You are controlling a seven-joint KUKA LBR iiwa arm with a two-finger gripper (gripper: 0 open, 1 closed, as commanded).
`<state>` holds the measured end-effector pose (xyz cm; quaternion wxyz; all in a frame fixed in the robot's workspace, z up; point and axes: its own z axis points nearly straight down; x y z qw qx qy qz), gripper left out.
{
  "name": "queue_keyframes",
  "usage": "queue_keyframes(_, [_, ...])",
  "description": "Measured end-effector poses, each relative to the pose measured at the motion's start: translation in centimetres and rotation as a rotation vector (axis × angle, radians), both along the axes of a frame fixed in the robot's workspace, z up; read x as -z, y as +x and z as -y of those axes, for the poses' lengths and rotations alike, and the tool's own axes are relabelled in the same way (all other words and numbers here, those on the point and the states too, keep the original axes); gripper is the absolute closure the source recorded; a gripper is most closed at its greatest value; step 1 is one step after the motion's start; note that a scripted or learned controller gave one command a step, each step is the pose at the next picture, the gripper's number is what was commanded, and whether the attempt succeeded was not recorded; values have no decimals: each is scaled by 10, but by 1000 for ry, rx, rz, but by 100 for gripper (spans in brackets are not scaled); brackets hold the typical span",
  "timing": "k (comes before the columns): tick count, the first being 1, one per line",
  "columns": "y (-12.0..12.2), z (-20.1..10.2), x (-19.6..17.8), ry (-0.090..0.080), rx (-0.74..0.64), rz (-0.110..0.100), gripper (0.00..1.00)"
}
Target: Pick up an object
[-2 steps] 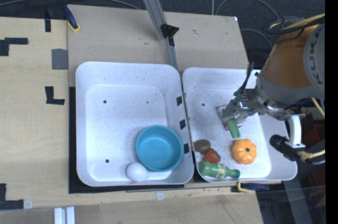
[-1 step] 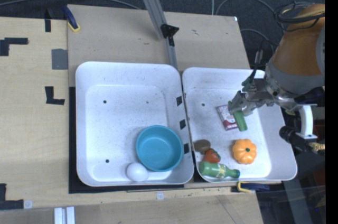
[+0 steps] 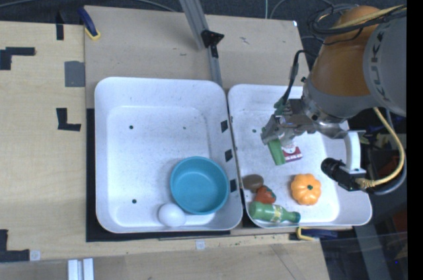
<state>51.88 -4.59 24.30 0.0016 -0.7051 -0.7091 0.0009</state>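
My gripper hangs over the middle of the right bin, reaching in from the right. A small green block sticks out below its fingertips, tilted, and the gripper is shut on its upper end. Right beside the block lies a red and white packet. An orange pumpkin sits nearer the front. A green bottle lies along the front wall, with a red piece and a brown piece just behind it.
The left bin holds a blue bowl and a white ball at its front. A grey pole slants in from the top to the bins' shared wall. Cables trail at the right.
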Motion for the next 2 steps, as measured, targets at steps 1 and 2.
queue_keyframes(1, [8,-52,-6,1,-2,2,100])
queue_keyframes(2, [12,-113,-6,1,-3,1,100])
